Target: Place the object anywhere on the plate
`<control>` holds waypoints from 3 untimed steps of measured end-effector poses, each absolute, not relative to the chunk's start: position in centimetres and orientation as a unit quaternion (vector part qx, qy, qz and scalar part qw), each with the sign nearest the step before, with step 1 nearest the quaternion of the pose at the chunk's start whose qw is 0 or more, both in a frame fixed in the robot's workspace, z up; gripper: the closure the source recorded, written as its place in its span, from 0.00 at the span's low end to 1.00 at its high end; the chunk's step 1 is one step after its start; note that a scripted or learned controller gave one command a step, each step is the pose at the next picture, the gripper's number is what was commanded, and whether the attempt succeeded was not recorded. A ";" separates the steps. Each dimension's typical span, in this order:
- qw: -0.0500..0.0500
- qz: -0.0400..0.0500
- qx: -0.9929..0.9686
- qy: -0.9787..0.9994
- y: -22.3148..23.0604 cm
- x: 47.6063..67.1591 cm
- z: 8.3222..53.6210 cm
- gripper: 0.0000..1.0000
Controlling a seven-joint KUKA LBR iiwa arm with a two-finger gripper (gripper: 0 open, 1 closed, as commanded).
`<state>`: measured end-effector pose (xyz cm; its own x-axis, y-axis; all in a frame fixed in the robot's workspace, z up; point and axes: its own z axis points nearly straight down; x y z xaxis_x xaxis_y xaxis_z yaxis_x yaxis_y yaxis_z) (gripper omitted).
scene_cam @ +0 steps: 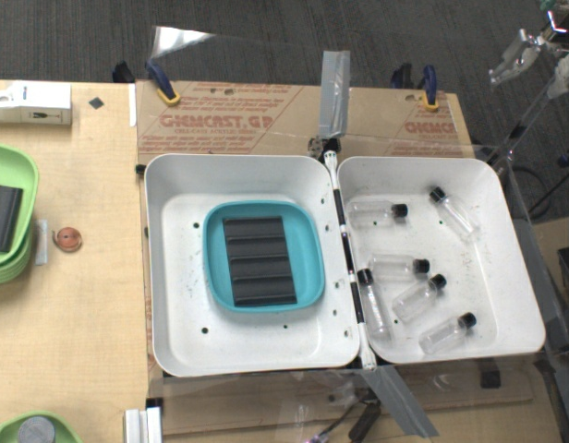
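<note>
Gripper [521, 55] metal is seen pale at the upper right edge of the frame, well apart from both bins, and whether it is open or closed cannot be told. Six clear vials [448, 332] with black caps are scattered lying flat in the right bin [506, 247], one of them against the bin's left wall. The teal plate [215, 247] is set in the middle of the left bin [174, 321], with a black ribbed block [259, 261] lying on it; no vial is on the plate.
</note>
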<state>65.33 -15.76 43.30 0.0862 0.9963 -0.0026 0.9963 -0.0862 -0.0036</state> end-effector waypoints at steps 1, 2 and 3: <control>0.000 0.002 -0.737 -0.676 -15.8 65.3 43.3 0.00; 0.000 0.002 -0.737 -0.676 -15.8 65.3 43.3 0.00; 0.000 0.002 -0.737 -0.676 -15.8 65.3 43.3 0.00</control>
